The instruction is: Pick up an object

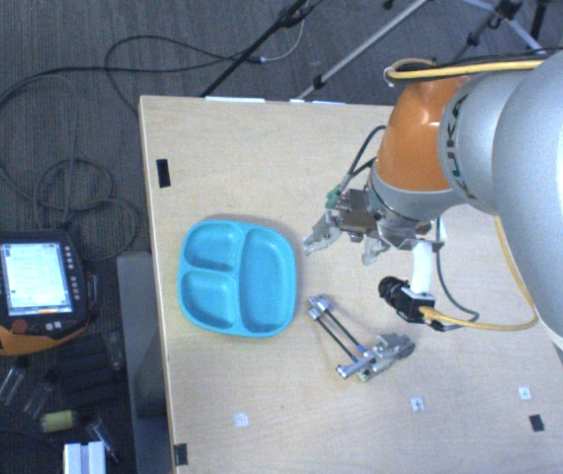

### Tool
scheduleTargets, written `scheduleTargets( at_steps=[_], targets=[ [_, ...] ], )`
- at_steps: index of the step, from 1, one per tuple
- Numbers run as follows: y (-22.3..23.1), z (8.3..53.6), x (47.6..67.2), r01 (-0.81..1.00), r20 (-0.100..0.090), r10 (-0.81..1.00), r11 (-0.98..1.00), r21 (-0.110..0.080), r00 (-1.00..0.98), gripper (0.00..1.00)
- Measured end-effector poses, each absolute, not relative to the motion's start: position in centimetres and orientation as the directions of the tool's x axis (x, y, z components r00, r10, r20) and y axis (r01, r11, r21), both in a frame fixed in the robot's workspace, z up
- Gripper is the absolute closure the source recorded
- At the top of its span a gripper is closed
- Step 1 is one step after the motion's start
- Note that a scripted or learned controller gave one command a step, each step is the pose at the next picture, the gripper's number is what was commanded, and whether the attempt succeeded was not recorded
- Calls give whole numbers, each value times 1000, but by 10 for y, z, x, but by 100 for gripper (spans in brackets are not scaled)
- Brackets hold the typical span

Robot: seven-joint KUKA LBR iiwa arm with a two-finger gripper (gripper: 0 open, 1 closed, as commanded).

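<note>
A blue divided plate (239, 276) lies on the left half of the wooden tabletop (262, 156). A metal hand tool (356, 342) with two long rods and a grey head lies flat just right of and below the plate. My gripper (344, 246) hangs above the table, right of the plate's upper edge and above the tool in the view. Its two fingers are spread open with nothing between them. The grey arm with its orange band (420, 146) covers the table's right side.
A black plug on a yellow cable (405, 301) dangles from the wrist, close to the tool. Left of the table, on the dark floor, sit a teach pendant (30, 279) and loose cables. Bare tabletop lies along the far and near edges.
</note>
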State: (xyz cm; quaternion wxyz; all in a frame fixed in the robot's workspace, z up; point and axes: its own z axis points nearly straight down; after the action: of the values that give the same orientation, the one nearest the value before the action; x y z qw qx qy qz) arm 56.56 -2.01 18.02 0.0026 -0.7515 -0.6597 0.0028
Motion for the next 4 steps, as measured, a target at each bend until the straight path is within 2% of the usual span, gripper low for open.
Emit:
scheduleTargets(
  at_steps=[1, 2, 3, 4],
  targets=[
    [-58, 181, 557, 896, -5, 896, -444, -5, 444, 0],
    [-123, 183, 586, 845, -6, 845, -535, -5, 535, 0],
    [-163, 275, 599, 805, -7, 805, -593, -3, 593, 0],
    [-208, 378, 594, 938, -5, 938, -347, -3, 347, 0]
  ],
)
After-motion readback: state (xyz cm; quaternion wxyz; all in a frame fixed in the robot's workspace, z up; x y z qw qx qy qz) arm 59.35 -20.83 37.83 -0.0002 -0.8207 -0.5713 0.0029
